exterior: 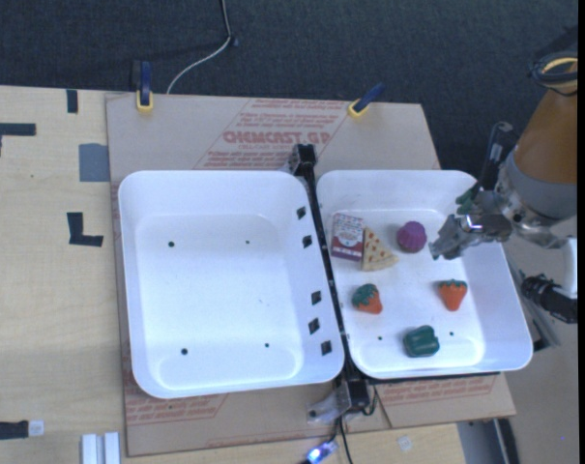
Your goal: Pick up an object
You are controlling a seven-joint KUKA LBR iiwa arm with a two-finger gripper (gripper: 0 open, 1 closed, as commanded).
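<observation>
Hovering over the right bin (485, 259), my claw (445, 245) sits just right of the purple ball (412, 235); I cannot tell its state. The strawberry (453, 294) lies just below.

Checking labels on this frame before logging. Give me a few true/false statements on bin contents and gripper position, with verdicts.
1. All the toy food items lie in the right bin. True.
2. The purple ball sits in the left bin. False: it lies in the right bin, near the gripper.
3. The small red and white carton touches the cheese wedge. True.
4. The gripper hangs over the left bin. False: it is over the right bin, beside the purple ball.
5. The green pepper lies nearest the right bin's front edge. True.
6. Three strawberries show. False: two, one strawberry near the divider and another strawberry to its right.
</observation>
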